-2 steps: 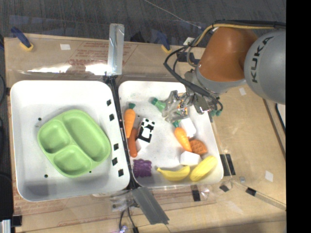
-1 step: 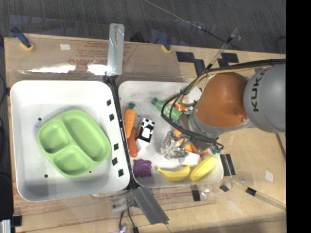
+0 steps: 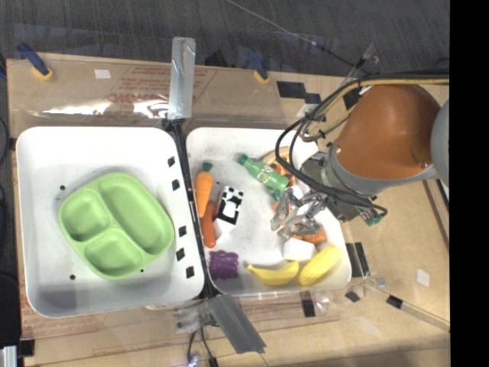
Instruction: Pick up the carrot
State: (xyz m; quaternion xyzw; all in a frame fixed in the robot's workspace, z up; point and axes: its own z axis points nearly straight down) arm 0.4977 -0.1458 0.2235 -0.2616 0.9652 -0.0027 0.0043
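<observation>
The carrot [image 3: 205,207] lies lengthwise along the left wall of the right bin [image 3: 252,140], orange with a green top at its far end. My gripper [image 3: 294,219] hangs over the right half of that bin, well to the right of the carrot and apart from it. It sits low above a white and orange item [image 3: 304,243] near the bananas. Nothing from the carrot lies between its metal fingers.
A green bottle [image 3: 263,172] lies at the bin's back, a black-and-white block [image 3: 230,203] beside the carrot, purple grapes [image 3: 224,264] and yellow bananas [image 3: 302,268] at the front. The left bin [image 3: 38,174] holds a green divided plate [image 3: 116,222].
</observation>
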